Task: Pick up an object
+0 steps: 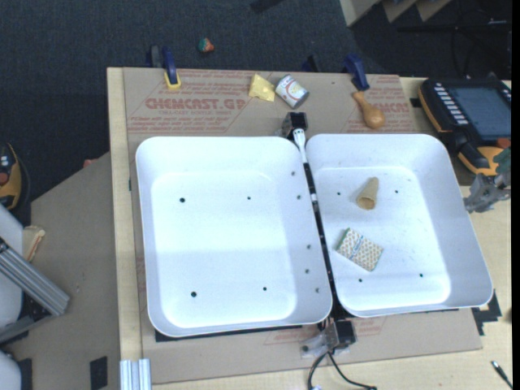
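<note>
White plastic walls ring the right bin (439, 157), where we see a tan cone-shaped piece (368, 192) and, near it, a flat patterned block (360, 249). We judge the cone may roll from a pinch, and the block lies low for fingers. We cannot tell the gripper's state; the block's pattern stays unclear.

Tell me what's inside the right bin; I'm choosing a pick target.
Right bin: a tan cone-shaped piece and a patterned flat packet, lying apart. Whatever is beneath the packet is covered.
</note>
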Controlling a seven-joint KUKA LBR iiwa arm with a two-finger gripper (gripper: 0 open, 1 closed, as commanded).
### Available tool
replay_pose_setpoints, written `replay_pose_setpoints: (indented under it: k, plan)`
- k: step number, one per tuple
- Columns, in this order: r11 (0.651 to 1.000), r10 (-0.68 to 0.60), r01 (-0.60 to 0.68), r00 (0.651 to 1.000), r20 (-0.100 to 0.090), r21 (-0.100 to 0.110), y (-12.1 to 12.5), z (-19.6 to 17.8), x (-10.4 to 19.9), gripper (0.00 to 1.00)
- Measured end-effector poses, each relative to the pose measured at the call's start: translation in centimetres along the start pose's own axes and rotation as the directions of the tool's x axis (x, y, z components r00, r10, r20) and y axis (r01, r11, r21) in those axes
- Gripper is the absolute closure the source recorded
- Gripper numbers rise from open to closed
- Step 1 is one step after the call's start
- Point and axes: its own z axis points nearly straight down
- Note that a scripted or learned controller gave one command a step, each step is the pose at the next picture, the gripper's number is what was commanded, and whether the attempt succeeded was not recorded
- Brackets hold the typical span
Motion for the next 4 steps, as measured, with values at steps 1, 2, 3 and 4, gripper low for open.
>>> replay_pose_setpoints:
  k: [1, 2, 3, 4]
  plan:
    - [1.000, -0.020, 0.020, 1.000, -0.005, 0.004, 0.2, 5.9, 14.4, 1.00]
    - [1.000, -0.003, 0.003, 1.000, 0.000, 0.000, 0.2, 7.0, 10.1, 1.00]
    - [1.000, -0.011, 0.011, 1.000, 0.001, -0.027, 0.3, -14.3, 14.6, 1.00]
    - [1.000, -0.007, 0.007, 1.000, 0.001, -0.002, 0.2, -6.5, 17.8, 1.00]
